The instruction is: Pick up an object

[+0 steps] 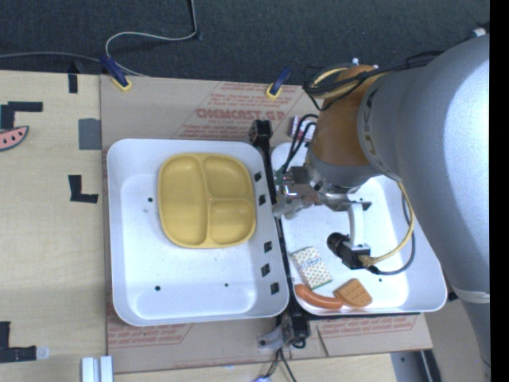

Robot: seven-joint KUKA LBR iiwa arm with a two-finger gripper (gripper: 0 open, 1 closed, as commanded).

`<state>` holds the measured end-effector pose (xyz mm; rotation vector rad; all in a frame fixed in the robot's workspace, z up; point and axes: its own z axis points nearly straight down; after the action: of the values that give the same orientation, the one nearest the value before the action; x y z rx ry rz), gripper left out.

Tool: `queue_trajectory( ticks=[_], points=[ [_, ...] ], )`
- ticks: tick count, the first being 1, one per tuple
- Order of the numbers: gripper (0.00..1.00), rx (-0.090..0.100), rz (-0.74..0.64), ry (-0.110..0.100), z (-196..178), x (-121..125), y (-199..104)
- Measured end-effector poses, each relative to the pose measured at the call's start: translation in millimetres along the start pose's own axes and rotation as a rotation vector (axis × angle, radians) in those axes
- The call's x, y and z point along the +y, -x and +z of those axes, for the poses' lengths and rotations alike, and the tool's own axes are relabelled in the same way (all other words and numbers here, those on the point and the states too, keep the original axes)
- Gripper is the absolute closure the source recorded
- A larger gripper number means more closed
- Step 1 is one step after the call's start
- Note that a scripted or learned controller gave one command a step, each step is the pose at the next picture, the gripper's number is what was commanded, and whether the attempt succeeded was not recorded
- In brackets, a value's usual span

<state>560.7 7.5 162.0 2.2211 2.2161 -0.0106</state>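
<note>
Nearest the camera, along the front wall of the right-hand shallow white plastic bin (425,297), lie three small things close together: a long reddish-orange toy sausage (318,298), a tan toy cracker-shaped piece (355,294) touching its right end, and just behind them a pale square packet with a checked pattern (312,267). The left-hand shallow white plastic bin (127,237) holds a yellow plastic divided plate with three compartments (207,199), lying flat toward its far half. Above the right bin's far left part hangs the grey arm with its orange band (342,130), and the two-finger gripper (296,197) sits low near the divider between the bins, apart from the three small things; how its grip stands cannot be told. Farther back, brown cardboard (183,110) lies under both bins.
</note>
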Motion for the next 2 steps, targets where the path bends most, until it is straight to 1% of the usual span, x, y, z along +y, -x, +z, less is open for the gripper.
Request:
queue_trajectory(
  ticks=[2],
  points=[
    [1.0, -0.001, -0.002, -0.003, -18.5, 0.0, -0.5]
  ],
)
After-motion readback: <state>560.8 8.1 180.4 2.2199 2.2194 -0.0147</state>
